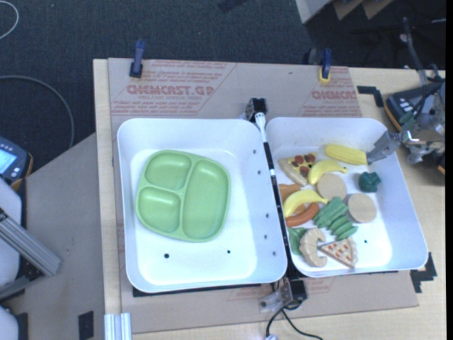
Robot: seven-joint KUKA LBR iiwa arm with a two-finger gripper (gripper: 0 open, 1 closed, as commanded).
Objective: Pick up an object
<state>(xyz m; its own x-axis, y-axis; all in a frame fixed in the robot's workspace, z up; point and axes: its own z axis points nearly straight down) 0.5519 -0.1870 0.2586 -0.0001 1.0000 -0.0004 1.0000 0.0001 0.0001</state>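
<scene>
The right white bin (pixel 403 197) holds a pile of toy food: a yellow corn cob (pixel 345 153), a pizza slice (pixel 299 165), two bananas (pixel 327 168), a dark green broccoli (pixel 369 182), two tan round pieces (pixel 331 186), green beans (pixel 336 218) and a second pizza slice (pixel 338 250). My gripper (pixel 381 149) reaches in over the bin's upper right rim. Its tip is just right of the corn cob and above the broccoli. I see nothing held in it.
In the left white bin (pixel 134 261) lies a light green divided plate (pixel 184 195). A black divider (pixel 265 154) runs between the bins. Blue clamps (pixel 136 59) pin the brown board at the back. Cables and arm hardware (pixel 417 112) crowd the right side.
</scene>
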